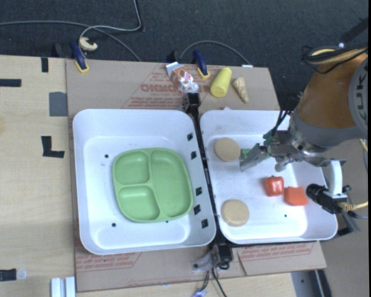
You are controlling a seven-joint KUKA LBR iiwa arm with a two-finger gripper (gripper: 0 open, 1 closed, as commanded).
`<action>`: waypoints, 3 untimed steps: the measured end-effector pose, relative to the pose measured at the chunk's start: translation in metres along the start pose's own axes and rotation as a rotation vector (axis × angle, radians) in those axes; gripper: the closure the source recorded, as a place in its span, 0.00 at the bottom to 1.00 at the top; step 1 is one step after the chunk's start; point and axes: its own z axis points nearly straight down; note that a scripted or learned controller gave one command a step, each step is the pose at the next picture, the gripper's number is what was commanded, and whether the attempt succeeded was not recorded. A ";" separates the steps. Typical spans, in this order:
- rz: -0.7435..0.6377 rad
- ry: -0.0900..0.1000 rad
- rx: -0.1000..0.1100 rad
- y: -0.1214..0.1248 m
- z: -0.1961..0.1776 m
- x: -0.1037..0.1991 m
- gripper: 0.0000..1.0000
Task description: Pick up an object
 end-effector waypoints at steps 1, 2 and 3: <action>0.003 -0.001 0.003 0.000 0.097 -0.093 0.00; 0.002 -0.001 -0.002 0.012 0.135 -0.059 0.00; 0.001 -0.004 -0.005 0.013 0.125 -0.060 1.00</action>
